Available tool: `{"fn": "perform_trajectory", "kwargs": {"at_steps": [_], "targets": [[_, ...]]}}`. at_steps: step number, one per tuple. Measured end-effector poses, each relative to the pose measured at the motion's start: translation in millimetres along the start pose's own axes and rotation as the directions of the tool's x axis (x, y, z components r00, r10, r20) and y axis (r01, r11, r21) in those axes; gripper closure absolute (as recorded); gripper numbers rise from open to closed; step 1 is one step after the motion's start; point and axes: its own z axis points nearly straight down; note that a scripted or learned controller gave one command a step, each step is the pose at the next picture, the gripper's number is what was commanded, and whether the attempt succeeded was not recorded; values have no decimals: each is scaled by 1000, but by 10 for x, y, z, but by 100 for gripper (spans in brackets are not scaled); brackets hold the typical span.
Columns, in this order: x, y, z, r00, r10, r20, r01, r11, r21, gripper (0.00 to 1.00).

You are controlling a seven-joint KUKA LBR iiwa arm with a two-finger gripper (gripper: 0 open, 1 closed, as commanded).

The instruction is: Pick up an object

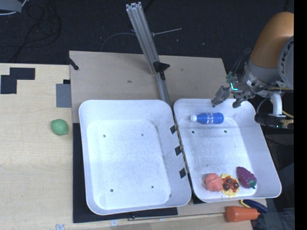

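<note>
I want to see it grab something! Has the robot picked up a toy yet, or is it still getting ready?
Not yet. Done so far: the gripper has reached the far edge of the right bin, with its fingers apart. In hand: nothing; it hovers just above the blue bottle, which lies flat on the bin floor. Left to do: come down, close on something and lift it. The purple grapes and the other toys sit untouched.

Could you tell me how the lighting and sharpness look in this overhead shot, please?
Camera view: even, soft light; both white bins bright yet still showing speckle; floor beyond the bench dark; blue bottle fairly crisp; gripper dim and slightly soft; the toy food blurs together in the near corner.
</note>
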Motion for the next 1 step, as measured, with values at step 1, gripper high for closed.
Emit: {"fn": "perform_trajectory", "kwargs": {"at_steps": [1], "targets": [[0, 0, 0, 1000, 0, 0, 0, 1000, 0, 0]]}}
